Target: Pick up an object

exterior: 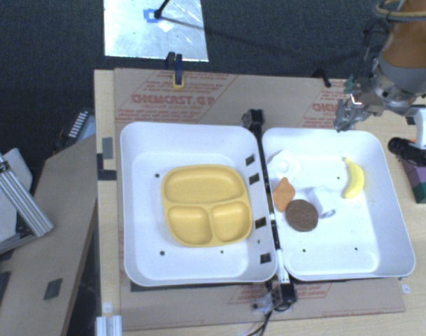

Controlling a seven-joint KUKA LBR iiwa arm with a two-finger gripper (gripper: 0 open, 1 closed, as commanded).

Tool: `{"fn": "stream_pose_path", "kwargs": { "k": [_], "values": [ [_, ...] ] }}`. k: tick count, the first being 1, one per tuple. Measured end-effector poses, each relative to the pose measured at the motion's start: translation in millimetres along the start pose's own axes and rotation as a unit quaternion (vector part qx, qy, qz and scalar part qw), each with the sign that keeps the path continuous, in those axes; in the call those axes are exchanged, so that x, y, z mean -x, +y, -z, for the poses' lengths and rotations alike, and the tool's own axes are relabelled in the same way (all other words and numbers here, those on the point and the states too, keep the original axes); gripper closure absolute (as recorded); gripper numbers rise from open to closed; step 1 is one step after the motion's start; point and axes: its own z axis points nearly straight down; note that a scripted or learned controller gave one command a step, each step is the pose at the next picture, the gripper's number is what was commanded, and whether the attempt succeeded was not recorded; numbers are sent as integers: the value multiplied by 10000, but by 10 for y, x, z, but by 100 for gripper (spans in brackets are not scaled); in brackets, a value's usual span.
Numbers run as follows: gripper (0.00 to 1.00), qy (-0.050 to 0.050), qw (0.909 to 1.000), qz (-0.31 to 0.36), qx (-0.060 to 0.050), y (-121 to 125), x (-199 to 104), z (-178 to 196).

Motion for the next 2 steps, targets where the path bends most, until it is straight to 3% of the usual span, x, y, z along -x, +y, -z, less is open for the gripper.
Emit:
{"fn": "stream_pose_path", "kwargs": {
  "k": [2],
  "values": [
    [100, 12, 10000, 26, -27, 23, -1070, -274]
  ]
}}
